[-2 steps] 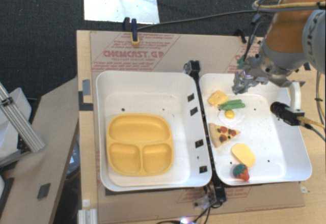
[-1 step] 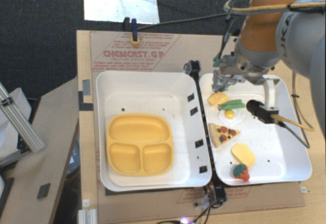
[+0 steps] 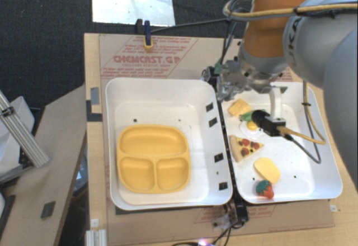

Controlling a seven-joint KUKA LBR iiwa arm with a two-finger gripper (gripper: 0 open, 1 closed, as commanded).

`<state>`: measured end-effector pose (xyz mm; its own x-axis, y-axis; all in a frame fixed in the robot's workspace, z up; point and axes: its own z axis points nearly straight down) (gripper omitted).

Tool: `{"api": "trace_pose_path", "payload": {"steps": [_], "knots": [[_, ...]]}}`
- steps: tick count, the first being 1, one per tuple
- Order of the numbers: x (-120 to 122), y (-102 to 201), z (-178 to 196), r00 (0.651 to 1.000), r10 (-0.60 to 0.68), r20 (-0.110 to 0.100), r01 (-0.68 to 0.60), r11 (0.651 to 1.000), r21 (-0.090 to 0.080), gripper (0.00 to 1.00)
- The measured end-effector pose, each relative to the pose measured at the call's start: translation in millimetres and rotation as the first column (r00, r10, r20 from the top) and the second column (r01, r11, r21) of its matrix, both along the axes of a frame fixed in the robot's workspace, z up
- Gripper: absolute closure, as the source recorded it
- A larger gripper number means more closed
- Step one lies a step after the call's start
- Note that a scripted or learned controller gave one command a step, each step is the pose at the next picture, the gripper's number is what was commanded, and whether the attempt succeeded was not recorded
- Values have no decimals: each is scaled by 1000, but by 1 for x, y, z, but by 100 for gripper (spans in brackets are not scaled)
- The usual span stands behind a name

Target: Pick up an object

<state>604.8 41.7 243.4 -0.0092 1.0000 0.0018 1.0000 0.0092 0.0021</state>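
Over the far inner corner of the right bin (image 3: 316,180), my fingers (image 3: 226,89) hang; apart or together, I cannot tell. The cheese wedge (image 3: 239,107) lies just beside, probably nearest: I should centre over it, then descend straight.

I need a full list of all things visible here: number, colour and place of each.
cardboard: one, brown, under bins
left bin: one, white, on cardboard
right bin: one, white, beside it
divided tray: one, yellow, left bin
cheese wedge: one, yellow, right bin, far part
fried egg: one, white-yellow, right bin, beside wedge
pizza slice: one, tan, right bin, middle
oval piece: one, yellow, right bin, near part
strawberry: one, red, right bin, near edge
arm: one, grey-orange, from right
pincer: one, dark, over right bin's far corner
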Motion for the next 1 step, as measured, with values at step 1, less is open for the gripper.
{"api": "trace_pose_path", "payload": {"steps": [1], "knots": [[1,58,-14,1000,1,-1,-1,1000,1,100]]}}
